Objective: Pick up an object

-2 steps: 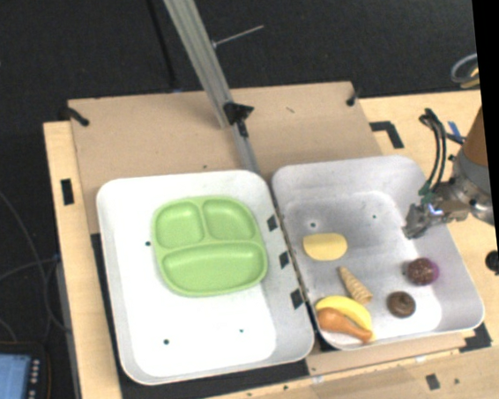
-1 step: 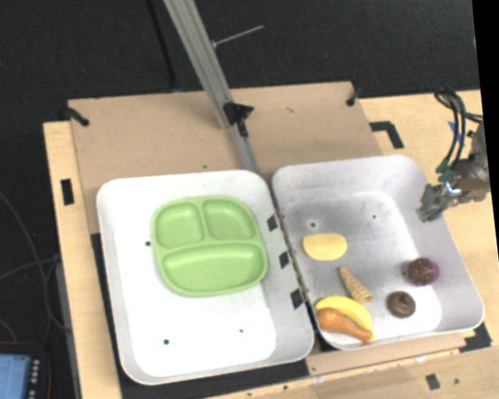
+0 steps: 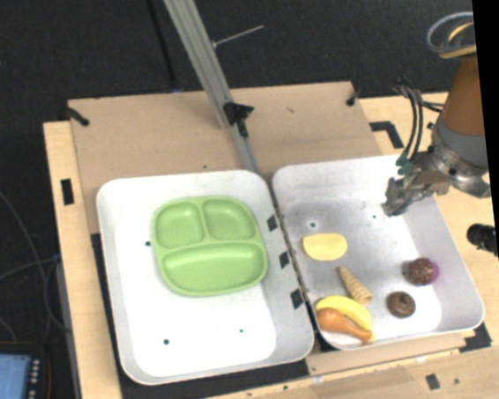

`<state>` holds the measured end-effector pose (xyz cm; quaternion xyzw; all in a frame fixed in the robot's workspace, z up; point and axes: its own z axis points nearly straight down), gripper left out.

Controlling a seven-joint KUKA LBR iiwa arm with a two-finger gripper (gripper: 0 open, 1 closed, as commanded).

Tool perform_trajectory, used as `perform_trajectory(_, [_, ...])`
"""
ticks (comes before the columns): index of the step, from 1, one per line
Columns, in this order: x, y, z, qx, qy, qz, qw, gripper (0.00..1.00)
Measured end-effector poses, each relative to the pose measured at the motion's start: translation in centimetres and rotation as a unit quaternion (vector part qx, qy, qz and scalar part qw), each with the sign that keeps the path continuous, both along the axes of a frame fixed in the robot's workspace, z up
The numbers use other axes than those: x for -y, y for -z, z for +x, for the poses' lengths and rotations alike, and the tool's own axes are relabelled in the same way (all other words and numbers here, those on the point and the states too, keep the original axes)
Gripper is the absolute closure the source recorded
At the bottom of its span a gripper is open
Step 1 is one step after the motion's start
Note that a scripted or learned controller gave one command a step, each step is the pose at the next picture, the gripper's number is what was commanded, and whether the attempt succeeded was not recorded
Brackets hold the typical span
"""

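1 fixed overhead camera, slanted down over 2 bins (image 3: 205, 363)

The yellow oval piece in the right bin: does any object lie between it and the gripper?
Nothing visible does. The gripper is over the right bin near its far right side, and the yellow oval piece lies to its left and nearer the camera, with bare bin floor between them. The cone and banana lie nearer still.

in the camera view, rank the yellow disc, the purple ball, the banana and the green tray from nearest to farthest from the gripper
Measured from the gripper at the right bin's upper right:
1. Yellow disc, to its lower left, mid bin.
2. Purple ball, below it by the right wall; close to the disc's distance, hard to separate.
3. Banana, front of the bin.
4. Green tray, in the left bin.
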<state>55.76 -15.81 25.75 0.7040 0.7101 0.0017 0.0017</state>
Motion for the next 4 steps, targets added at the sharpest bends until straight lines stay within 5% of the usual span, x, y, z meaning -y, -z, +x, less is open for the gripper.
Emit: perform_trajectory(4, [-20.3, -0.6, 4.9, -0.001, 0.001, 0.0003, 1.0000, 1.00])
